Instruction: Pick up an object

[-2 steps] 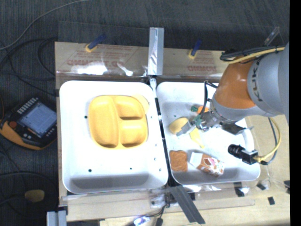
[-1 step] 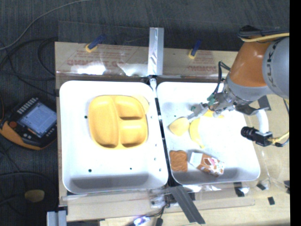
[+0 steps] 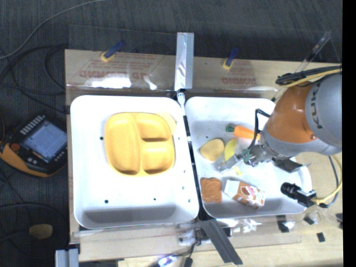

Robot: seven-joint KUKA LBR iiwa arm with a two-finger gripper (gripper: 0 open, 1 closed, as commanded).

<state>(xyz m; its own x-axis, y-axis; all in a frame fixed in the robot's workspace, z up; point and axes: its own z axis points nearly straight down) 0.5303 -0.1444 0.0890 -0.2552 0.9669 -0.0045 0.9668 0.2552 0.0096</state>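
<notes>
Camera view: dark carpeted floor with loose cables, and a worktop (image 3: 72, 60) of pale board carrying two shallow white bins side by side. A clear sheet with blue and yellow clips lies along the far edge, a strip of silver tape between the bins. On the floor to the left sits a handheld control pendant (image 3: 34, 143), orange-edged with a lit screen.

Left bin (image 3: 83, 199): one yellow divided tray (image 3: 140, 143), three compartments, lying flat near the middle.

Right bin (image 3: 289, 204): several small things crowded in its near-left half. A pale yellow rounded piece (image 3: 212, 149), a yellow banana-like piece (image 3: 231, 148) just beside it with its long axis running roughly near to far, an orange carrot-like piece (image 3: 243, 131) with a green end, long axis left to right, a brown waffle-like square (image 3: 211, 189), and a small printed carton (image 3: 246, 194) lying tilted.

The arm (image 3: 300, 121) comes in from the right, orange band over the bin. The pincer (image 3: 245, 157) is down low among the things, just right of the banana-like piece and near of the carrot-like piece. The likeliest target is the banana-like piece, immediately left of the pincer, perhaps touching; I cannot tell for sure. Whether the pincer is released or clenched I cannot tell, and nothing is visibly held.

Writing: large letters on the grey arm casing, partly cut off, reading "KU". Red mirrored print on the clear sheet, unreadable. Carton print too small to read.
</notes>
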